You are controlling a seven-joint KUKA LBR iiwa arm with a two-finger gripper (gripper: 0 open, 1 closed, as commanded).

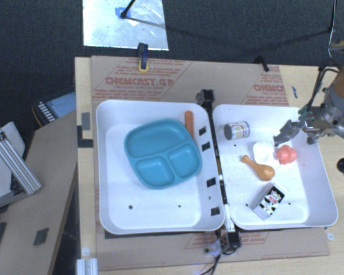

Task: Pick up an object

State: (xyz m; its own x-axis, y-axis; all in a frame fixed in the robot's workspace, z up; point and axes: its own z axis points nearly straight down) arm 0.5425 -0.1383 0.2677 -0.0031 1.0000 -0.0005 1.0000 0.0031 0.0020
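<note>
The grey arm reaches in from the right over the right bin [318,171], its gripper [286,134] hanging low near that bin's back right corner. The fingers look slightly parted with nothing between them, though at this slant it is hard to be sure.

Just below the gripper, against the bin's right side, sits a pink lump [286,154], touching a white round piece [262,152] to its left. A tan, gourd-shaped object [259,168] lies tilted just in front of those two, near the bin's middle. A small jar [237,131] lies on its side toward the back left corner, and a black-and-white box [270,201] rests near the front edge.

In the left bin [112,211] a blue divided plate [162,153] fills the middle, with an orange stick [189,124] lying beside its back right edge, close to the wall between the bins. Both bins rest on a cardboard sheet [137,80] covering the bench.
</note>
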